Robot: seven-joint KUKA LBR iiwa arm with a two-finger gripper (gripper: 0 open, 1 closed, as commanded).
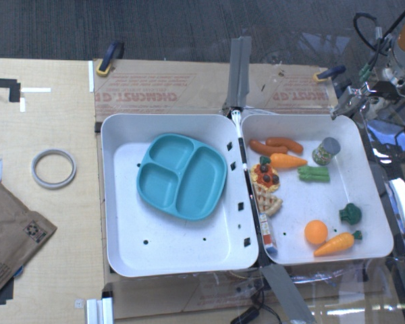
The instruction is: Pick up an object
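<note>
Right bin (364, 181): toys are kept mostly along its left wall and near edge; bare floor is left in the middle and toward the far right corner, the part nearest the gripper.
Left bin (121, 235): a teal divided plate (182, 176) is seen at its centre, with white floor open all round it.
Gripper (354, 100): seen outside the right bin, just past its far right corner, above the cardboard (175, 90). Whether the fingers are apart or together cannot be told; nothing is seen between them.
Nearest object: a small can (326, 150), below and slightly left of the gripper, inside the bin.
Further objects: a green piece (314, 174), two carrots (288, 160) (336, 243), sausages (277, 144), an orange (316, 231), broccoli (350, 213) and a waffle (268, 202), all apart from the gripper.
Bench (40, 113): pale wood, well left of the gripper, bearing a tape ring (54, 168).
Room: dark carpet beyond the bench.
</note>
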